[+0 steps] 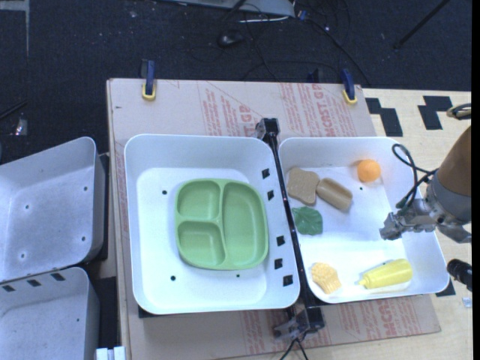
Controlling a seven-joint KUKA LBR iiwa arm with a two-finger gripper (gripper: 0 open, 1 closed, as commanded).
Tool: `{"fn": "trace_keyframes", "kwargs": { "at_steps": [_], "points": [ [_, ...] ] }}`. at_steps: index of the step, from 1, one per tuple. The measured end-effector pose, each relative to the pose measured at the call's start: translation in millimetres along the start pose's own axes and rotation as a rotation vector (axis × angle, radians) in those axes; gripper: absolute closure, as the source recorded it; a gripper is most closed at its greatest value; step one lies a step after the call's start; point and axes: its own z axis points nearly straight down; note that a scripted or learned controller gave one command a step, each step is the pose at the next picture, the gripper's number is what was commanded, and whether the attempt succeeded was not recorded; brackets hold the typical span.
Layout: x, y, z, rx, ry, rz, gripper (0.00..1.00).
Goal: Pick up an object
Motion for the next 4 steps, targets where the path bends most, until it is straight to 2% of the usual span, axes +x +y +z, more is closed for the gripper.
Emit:
{"fn": "trace_keyframes", "kwargs": {
  "at_steps": [1,2,3,4],
  "points": [
    [5,10,-56,-0.005,-0.002,-0.004,1.0],
    [5,11,-72,-0.002,-0.001,-0.003,1.0],
    [65,16,-68,0.002,0.002,-0.007,1.0],
    [112,26,-68,0.0,0.002,-0.008,1.0]
  ]
}}
